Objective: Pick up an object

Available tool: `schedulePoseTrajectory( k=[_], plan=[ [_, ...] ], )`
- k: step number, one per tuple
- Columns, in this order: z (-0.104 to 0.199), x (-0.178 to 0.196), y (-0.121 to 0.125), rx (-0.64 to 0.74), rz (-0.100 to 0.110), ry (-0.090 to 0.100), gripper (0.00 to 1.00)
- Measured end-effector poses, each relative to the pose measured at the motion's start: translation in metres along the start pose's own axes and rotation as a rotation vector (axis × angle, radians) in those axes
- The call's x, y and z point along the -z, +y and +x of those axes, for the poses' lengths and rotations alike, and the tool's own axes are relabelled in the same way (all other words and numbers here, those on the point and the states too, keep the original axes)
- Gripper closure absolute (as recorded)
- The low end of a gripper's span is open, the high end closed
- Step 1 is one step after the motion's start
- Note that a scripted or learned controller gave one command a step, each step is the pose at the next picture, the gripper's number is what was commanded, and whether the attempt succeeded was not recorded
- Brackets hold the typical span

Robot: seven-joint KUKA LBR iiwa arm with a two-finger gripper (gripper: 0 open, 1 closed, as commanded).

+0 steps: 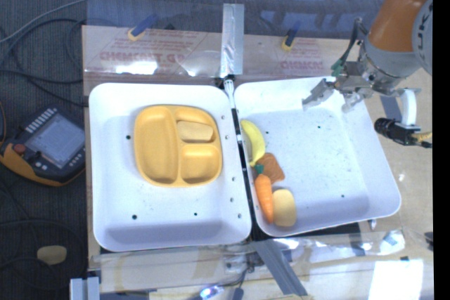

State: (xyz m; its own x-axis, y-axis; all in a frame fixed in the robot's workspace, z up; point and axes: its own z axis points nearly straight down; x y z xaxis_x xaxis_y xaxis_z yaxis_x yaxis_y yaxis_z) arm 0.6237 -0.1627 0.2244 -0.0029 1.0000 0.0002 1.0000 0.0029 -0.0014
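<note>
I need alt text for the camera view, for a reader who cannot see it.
The end effector hangs over the right bin, far from the banana, carrot and other food at its left wall. The left bin holds a yellow divided plate.

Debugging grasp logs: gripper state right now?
Gripper: open, holding nothing, above the right bin's far edge, away from the toy food.

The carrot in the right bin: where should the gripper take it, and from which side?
Probably across the carrot's middle, from straight above. It lies flat, long and narrow, along the right bin's left wall. The fingers should close across its width, though the yellow piece touching its lower end leaves little room there.
</note>
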Motion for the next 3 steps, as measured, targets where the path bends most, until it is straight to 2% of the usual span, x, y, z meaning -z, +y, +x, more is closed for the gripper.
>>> schedulePoseTrajectory(
  k=[1, 2, 3],
  plan=[
    [0.000, 0.060, 0.021, -0.165, 0.000, -0.003, 0.00],
    [0.044, -0.120, 0.044, -0.055, -0.020, -0.006, 0.00],
    [0.054, -0.126, 0.032, 0.260, -0.028, -0.013, 0.00]
  ],
)
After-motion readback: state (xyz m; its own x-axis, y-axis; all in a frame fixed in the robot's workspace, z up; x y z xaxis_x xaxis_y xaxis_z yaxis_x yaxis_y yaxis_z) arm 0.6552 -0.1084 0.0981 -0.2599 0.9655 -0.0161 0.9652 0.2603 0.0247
